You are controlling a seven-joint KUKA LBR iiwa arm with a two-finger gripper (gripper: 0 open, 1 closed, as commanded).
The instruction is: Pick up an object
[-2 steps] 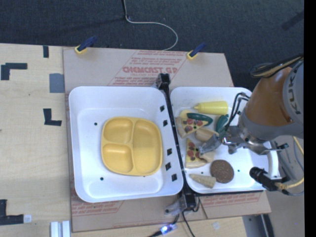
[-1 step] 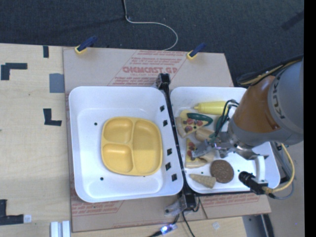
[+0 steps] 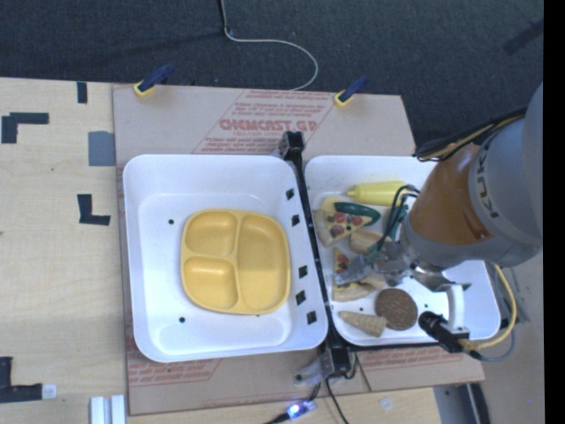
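Observation:
The right bin (image 3: 481,312) holds several toy foods: a yellow corn cob (image 3: 375,190), a pizza slice (image 3: 344,226), a green piece (image 3: 357,209), a brown round cookie (image 3: 396,308), a tan wedge (image 3: 364,322) and greyish pieces (image 3: 353,272). My gripper (image 3: 381,256) is down in this bin among the pile, just above the cookie and beside the greyish pieces. The arm's grey and orange wrist hides most of it.
The left bin (image 3: 150,237) holds a yellow divided plate (image 3: 237,261). A black divider (image 3: 305,228) runs between the bins. Cardboard with blue-yellow clamps (image 3: 153,79) lies under both bins. A white cable (image 3: 274,42) loops at the back.

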